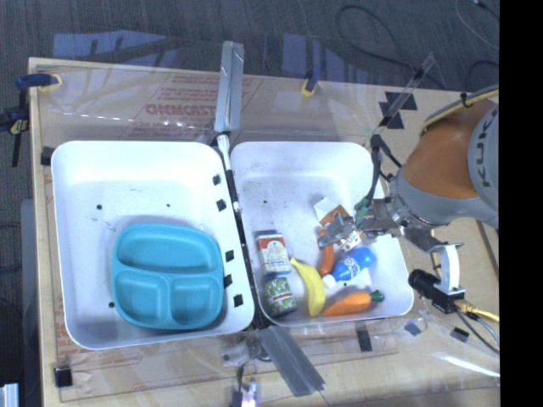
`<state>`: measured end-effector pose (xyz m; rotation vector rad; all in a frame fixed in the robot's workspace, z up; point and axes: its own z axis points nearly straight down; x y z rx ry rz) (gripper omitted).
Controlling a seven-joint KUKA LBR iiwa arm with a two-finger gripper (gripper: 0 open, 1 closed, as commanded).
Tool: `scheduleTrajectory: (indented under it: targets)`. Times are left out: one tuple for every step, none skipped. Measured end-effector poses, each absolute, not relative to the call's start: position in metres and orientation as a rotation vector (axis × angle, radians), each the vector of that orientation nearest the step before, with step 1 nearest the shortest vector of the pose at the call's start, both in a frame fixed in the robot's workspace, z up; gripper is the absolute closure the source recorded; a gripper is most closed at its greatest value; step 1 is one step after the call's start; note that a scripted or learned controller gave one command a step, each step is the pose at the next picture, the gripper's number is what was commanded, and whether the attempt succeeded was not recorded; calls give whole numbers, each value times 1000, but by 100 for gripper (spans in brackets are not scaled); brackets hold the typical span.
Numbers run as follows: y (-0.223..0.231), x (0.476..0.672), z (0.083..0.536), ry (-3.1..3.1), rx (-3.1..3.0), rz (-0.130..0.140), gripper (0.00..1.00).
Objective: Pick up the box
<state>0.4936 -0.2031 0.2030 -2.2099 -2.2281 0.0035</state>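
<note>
A small white and orange box (327,211) lies near the middle of the right bin (297,164). My gripper (343,229) reaches in from the right and hangs low over the bin, just in front of and to the right of the box, at its edge. The gripper's dark tip overlaps the box's near corner and an orange item (327,259) beneath it. From this angle I cannot see whether anything sits in the gripper.
In the right bin's front part lie a red-labelled jar (275,270), a banana (310,287), a carrot (348,303) and a blue and white bottle (353,265). The left bin (85,176) holds a blue divided tray (168,274).
</note>
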Motion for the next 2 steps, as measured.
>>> scheduleTrajectory:
  targets:
    - [-157,479,125,-2125,-2308,4,0]
    - [-106,524,93,-1978,-2458,8,0]
